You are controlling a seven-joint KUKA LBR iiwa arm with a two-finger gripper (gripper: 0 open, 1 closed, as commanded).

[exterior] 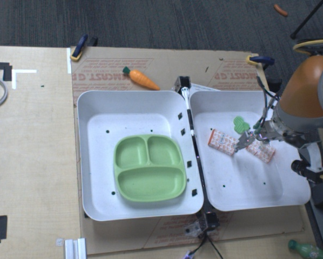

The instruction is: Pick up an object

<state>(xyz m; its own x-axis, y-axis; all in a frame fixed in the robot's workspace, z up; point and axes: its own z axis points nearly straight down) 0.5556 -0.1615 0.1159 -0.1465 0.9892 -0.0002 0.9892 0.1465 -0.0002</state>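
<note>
I have the gripper (pixel 244 141) low in the right bin (pixel 248 196), jaws state unclear, between two patterned packets (pixel 222 141) near the bench's right edge; next needs a clean close, then lift.

Two white bins (pixel 91 161), L one w/ pale green divided plate (pixel 149 168). In R bin: white packet w/ red-orange checked print (pixel 222 141), another similar (pixel 261 152), small green piece (pixel 240 125). Orange carrot w/ green top (pixel 141 79) on brown cardboard w/ red lettering (pixel 150 65). Grey arm, orange band (pixel 306 88). Blue clamp w/ yellow (pixel 79 47).
</note>
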